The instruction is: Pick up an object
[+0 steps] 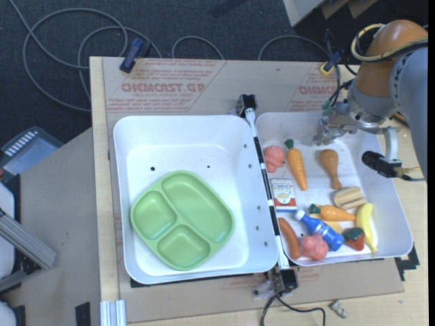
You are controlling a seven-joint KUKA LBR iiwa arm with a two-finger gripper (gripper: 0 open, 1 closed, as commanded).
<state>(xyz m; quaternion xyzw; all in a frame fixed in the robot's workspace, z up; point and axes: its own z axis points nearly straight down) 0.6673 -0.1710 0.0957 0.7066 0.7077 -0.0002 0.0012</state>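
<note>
Several toy foods crowd the right bin, and that crowding is the main hazard for a pick. The end effector hangs over the upper part of that bin, near its back wall, and nothing is visible between its fingers; whether they stand wide or narrow I cannot tell at this slant.

Closest to it lie the drumstick, the carrot and a pink piece, each with some bare floor around it. These look like the easier targets. Lower in the frame things are packed: a bread roll, a second carrot, the banana, a blue bottle, a sausage and a red-pink fruit touch or nearly touch one another. A descent there would likely land a finger on a neighbour, pushing the heap aside or pinching two things at once.

Rounded, tapered pieces such as the carrot and drumstick may squirt out if gripped off-centre. The small carton sits against the divider, leaving little room for a finger on that side. The green plate in the left bin is flat and wide, a poor candidate.
</note>
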